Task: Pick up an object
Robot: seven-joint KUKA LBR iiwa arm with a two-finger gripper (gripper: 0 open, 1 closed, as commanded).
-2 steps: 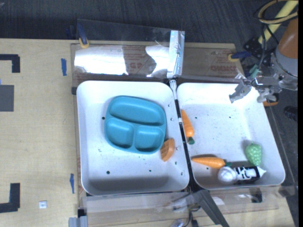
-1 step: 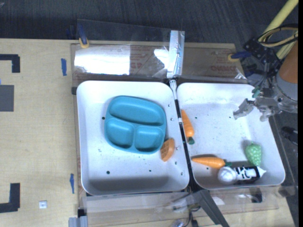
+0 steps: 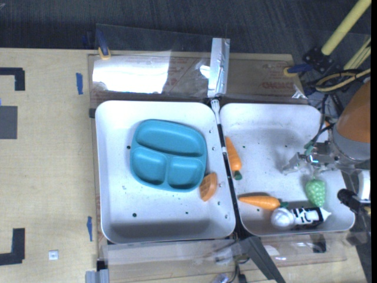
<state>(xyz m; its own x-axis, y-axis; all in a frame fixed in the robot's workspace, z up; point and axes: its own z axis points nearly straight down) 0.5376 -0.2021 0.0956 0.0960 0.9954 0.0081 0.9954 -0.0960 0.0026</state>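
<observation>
Two shallow white bins side by side; we're working over the right bin (image 3: 265,119), where the grey arm with the orange band (image 3: 356,122) comes in from the right edge.

The two-finger gripper (image 3: 306,158) sits low over the right bin's middle-right area. We can't tell whether it is parted or closed: the metal there is small and blurred. Nothing visible between them, so we don't count anything as held.

Nearest candidate: the small pale green knobbly object (image 3: 316,189), just below the gripper in the view and slightly right, near the bin's right wall. Its long axis runs roughly up-down in the picture. That offset is what the next move turns on, in our judgement: a short shift toward the bin's front edge, then descend.

Other options in the same bin:
- the black-and-white bottle with a silver cap (image 3: 300,216), lying flat along the front wall, axis left-right.
- the orange carrot-shaped toy (image 3: 259,201), just left of the bottle, axis left-right.
- a second orange carrot (image 3: 233,157) along the divider, axis up-down, well apart from the gripper.

Left bin (image 3: 118,211) has the blue three-compartment plastic tray (image 3: 168,154) and an orange slice-shaped piece (image 3: 208,187) touching its lower right corner; both far from the gripper.
</observation>
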